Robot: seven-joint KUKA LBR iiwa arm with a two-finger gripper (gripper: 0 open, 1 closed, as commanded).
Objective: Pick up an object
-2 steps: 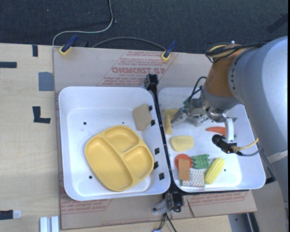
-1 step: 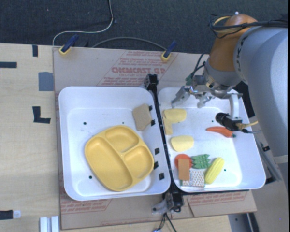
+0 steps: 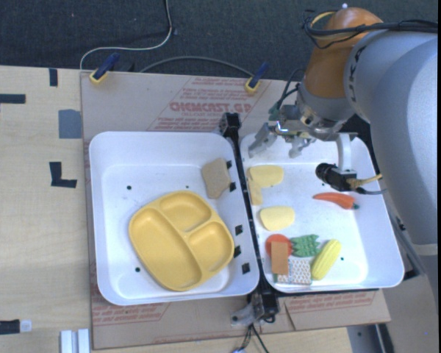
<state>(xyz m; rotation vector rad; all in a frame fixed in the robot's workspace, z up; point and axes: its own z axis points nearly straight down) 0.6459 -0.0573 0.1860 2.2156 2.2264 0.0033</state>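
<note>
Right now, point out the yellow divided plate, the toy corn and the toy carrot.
yellow divided plate (image 3: 180, 239), camera view, centre ridge.
toy corn (image 3: 325, 259), camera view, mid cob.
toy carrot (image 3: 334, 199), camera view, orange body.

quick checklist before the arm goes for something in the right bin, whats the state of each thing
1. Gripper free of any object: ok, nothing shows between its fingers.
2. Gripper over the right bin: ok, it hangs above the bin's far left corner.
3. Gripper open wide enough to grasp: ok, its fingers look spread.
4. Nearest target reachable: ok, a pale yellow piece lies just below the gripper, with a second pale yellow piece apart from it.
5. Cluttered spots to avoid: not ok, the corn cob, green piece and red piece crowd together at the near edge.
6. Carrot free to grasp: cannot tell, a black part of the arm sits close.
</note>
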